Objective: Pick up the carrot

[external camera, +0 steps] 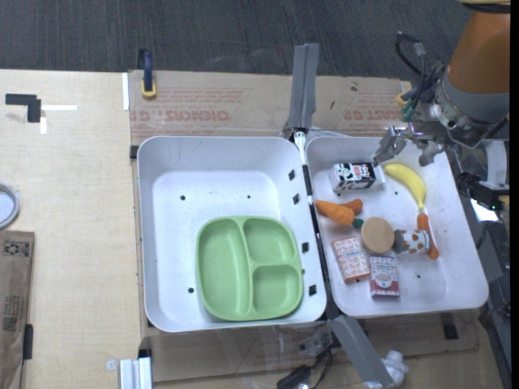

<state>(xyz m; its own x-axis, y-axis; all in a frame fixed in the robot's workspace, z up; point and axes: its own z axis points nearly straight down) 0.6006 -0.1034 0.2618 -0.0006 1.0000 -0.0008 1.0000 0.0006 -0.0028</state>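
Note:
The carrot (338,210) is an orange toy with a green end, lying on its side at the left of the right bin (462,294), close to the divider. My gripper (403,151) hangs over the back of that bin, up and to the right of the carrot and well apart from it. It is open, with nothing between its fingers. Just below it lies the upper end of a yellow banana (409,183).
A black-and-white carton (354,175) stands just behind the carrot. A round tan disc (377,235), two small red boxes (350,258) (383,276), a colourful small toy (413,241) and a slim orange piece (427,235) lie nearby. The left bin (162,217) holds a green divided plate (250,267).

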